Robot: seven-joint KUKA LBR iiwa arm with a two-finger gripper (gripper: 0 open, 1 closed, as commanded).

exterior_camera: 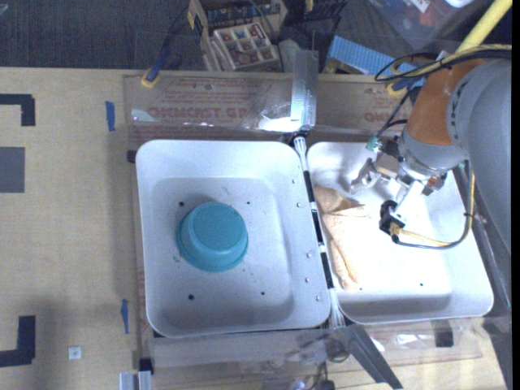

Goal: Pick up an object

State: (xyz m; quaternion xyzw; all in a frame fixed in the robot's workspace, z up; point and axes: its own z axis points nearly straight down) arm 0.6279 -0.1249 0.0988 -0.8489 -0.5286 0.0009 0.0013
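In the camera view, the round teal plastic bowl (213,235) sits upside down, left of centre, on the floor of the left white bin (154,169). The gripper (375,192) hangs over the right white bin (467,295), right of centre in the frame, well apart from the bowl; whether it is parted or closed I cannot tell. A crumpled tan sheet (341,222), perhaps paper or cloth, lies beneath it. The bowl's smooth domed bottom offers little to grip, so a grasp there could slip off; the limp sheet might bunch or slide.
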